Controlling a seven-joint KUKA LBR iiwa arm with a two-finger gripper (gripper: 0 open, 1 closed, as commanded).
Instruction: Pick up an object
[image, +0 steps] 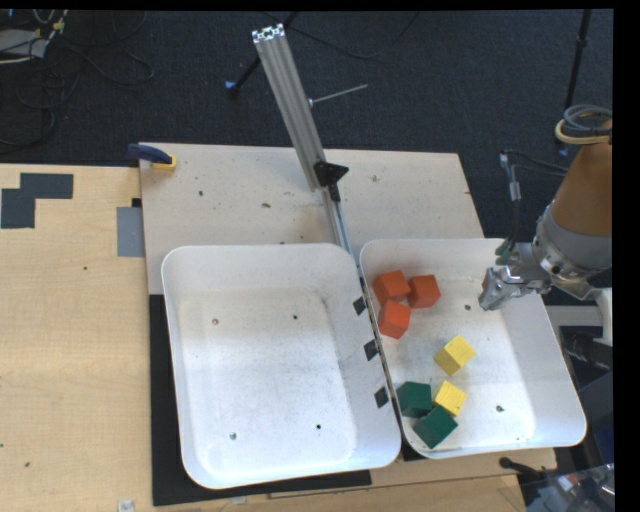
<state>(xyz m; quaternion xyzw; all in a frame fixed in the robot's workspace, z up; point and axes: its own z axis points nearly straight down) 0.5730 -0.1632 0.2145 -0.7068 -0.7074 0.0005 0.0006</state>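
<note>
The right bin (520, 400) holds three orange-red cubes (405, 295) near its left wall. A yellow cube (455, 354) lies in the middle, and a second yellow cube (451, 398) sits between two green blocks (425, 412) at the front left. My gripper (495, 290) hangs over the bin's far right part, to the right of the orange-red cubes and apart from them. Nothing shows between its fingers.
The left bin (265, 360) stands beside the right one, joined by black clips along the shared wall. A slanted aluminium bar (300, 110) rises behind the bins. A blue and yellow clamp (152, 156) sits at the bench's far left corner.
</note>
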